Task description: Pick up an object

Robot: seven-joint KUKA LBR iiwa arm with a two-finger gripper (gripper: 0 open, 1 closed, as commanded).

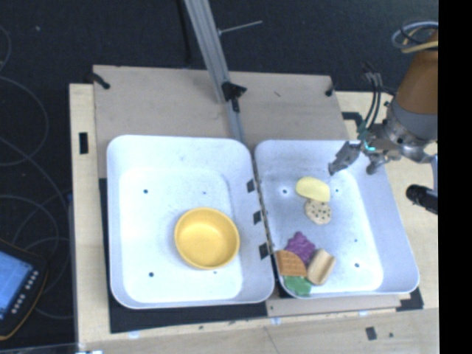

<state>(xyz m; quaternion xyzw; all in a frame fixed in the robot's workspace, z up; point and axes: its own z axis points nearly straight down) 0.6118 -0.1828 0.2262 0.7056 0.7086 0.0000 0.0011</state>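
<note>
Dark floor with loose cables surrounds the pale tabletop (85,220) that carries my two white bins. My jaws (357,158) hang over the upper right part of the right bin (383,220), and I can see two dark fingers spread apart with nothing between them. Just below and to the camera's left of them lies a yellow banana-shaped toy (313,189), touching a round speckled cookie (318,212) beneath it. Further toward the bin's near edge sits a cluster: a purple grape bunch (300,243), a tan bread roll (321,266), a brown waffle-like piece (290,263) and a green piece (296,285) under it, all pressed together. Beyond that, the left bin (140,168) holds a yellow bowl (206,237), upright, well apart from me. A grey metal pole (210,46) slants down to the gap between the bins. My arm comes in from the right, orange band (420,83) above the wrist, wrist tipped down toward the bin
</note>
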